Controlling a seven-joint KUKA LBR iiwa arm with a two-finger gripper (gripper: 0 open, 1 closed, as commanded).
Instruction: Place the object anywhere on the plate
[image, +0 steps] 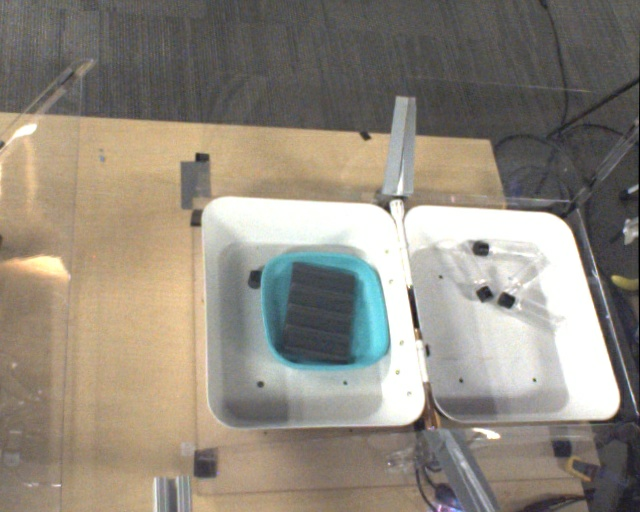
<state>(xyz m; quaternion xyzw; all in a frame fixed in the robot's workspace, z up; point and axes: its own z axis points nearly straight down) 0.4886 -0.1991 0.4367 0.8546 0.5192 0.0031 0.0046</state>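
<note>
A turquoise square plate (372, 305) sits in the left white bin (225, 300), near its middle. A dark grey ribbed block (319, 311) lies flat on the plate, covering most of its middle and tilted slightly.
The right white bin (560, 385) holds clear plastic tubes with black caps (505, 280) in its upper half. A small black item (255, 279) lies just left of the plate. A grey metal post (401, 145) stands behind the seam between the bins. Cables run at the far right.
</note>
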